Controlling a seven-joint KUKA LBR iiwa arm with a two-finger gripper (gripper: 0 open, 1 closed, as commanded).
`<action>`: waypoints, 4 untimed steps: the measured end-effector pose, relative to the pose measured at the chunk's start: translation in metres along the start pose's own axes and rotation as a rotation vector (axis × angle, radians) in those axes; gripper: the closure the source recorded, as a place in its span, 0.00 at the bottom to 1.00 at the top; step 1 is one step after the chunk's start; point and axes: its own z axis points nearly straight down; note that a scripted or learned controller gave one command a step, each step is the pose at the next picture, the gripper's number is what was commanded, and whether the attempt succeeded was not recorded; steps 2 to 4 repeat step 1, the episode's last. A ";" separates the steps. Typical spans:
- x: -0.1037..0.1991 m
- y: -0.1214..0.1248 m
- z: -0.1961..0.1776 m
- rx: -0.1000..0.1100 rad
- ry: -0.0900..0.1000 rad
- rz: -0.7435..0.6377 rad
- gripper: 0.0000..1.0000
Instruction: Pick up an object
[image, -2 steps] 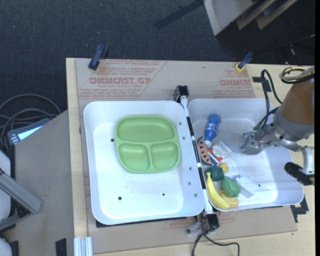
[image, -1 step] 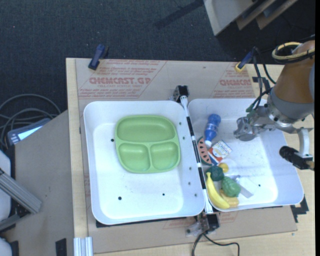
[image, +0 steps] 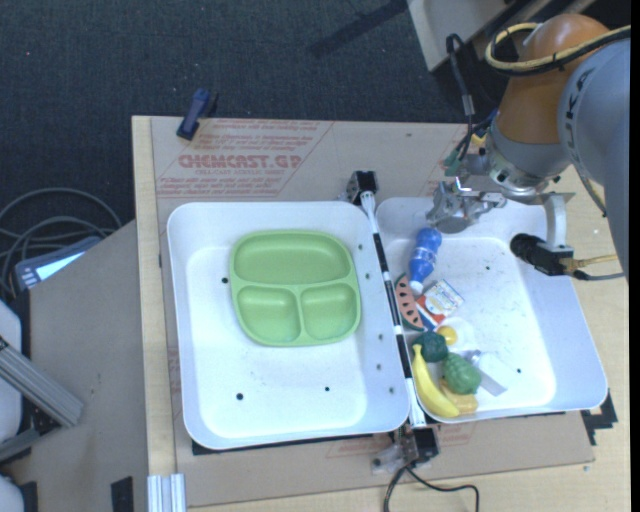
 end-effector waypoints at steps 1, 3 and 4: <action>0.072 -0.031 -0.021 0.004 0.001 0.001 1.00; 0.072 -0.031 -0.021 0.004 0.001 0.001 1.00; 0.072 -0.031 -0.021 0.004 0.001 0.001 1.00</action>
